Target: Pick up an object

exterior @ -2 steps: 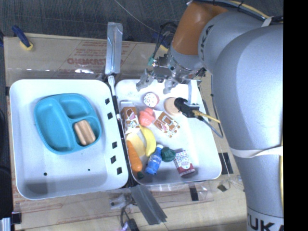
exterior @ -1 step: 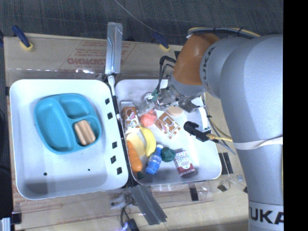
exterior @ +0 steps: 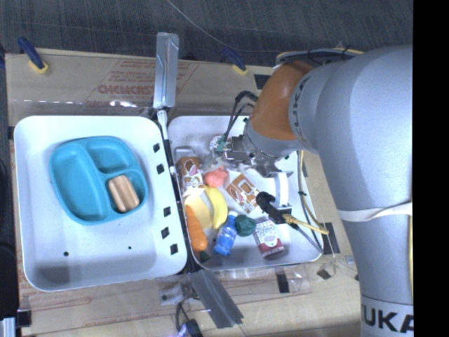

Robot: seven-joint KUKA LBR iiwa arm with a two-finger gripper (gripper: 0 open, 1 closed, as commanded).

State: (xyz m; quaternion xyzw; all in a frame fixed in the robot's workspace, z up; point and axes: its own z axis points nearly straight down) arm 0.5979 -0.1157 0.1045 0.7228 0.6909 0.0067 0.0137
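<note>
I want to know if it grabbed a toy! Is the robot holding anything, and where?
It cannot be told: the grey arm's gripper sits low over the right white bin, with no toy seen between its fingers.

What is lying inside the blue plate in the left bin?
A brown bread roll lies in the lower right compartment of the blue plate. Nothing else shows in the other compartments. What is under the roll is covered.

White bins (exterior: 28,188); turquoise tray (exterior: 81,181) with tan-brown roll (exterior: 123,192). Yellow banana (exterior: 214,206), orange carrot (exterior: 196,232), blue bottle (exterior: 226,236), dark green lump (exterior: 245,225), pink piece (exterior: 215,177), red-and-white pouch (exterior: 269,239). Grey arm (exterior: 365,132), orange band.
</note>
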